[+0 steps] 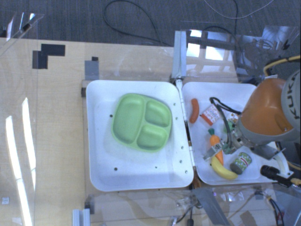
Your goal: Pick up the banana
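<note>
The yellow banana lies near the front edge of the right bin, curving from left to lower right. My gripper hangs just above its left end, under the orange band of the arm. An orange carrot piece lies right beside the gripper. A small green-labelled can touches the banana's right end.
A red sausage and a red-and-white packet lie at the back of the right bin. The left bin holds a green divided plate. A black cable runs over the right bin toward the arm.
</note>
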You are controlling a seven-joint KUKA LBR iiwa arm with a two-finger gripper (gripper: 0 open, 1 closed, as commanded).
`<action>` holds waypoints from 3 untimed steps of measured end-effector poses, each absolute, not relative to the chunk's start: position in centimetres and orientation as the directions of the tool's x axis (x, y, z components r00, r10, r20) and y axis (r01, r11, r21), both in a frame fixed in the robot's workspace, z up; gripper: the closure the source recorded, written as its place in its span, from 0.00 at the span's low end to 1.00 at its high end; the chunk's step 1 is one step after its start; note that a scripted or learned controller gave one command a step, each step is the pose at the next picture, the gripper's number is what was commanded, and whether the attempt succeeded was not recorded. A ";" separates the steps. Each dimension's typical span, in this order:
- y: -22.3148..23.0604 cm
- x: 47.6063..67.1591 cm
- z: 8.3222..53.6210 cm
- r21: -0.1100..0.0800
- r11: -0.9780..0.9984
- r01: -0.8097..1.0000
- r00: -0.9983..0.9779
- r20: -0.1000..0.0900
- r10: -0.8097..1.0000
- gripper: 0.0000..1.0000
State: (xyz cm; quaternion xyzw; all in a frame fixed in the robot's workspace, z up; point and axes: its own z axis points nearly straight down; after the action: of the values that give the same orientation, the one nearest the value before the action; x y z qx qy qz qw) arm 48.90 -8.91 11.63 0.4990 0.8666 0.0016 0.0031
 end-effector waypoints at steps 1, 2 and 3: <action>-8.9 49.2 9.0 0.009 0.784 0.620 -0.784 -0.012 0.620 0.00; -6.4 53.4 18.7 0.005 0.859 0.512 -0.859 -0.009 0.512 0.00; -11.0 49.1 8.9 0.008 0.749 0.662 -0.749 -0.010 0.662 0.00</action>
State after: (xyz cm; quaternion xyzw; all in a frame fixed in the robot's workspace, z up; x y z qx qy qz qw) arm 49.11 -11.01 8.93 0.3539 0.9352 0.0018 0.0063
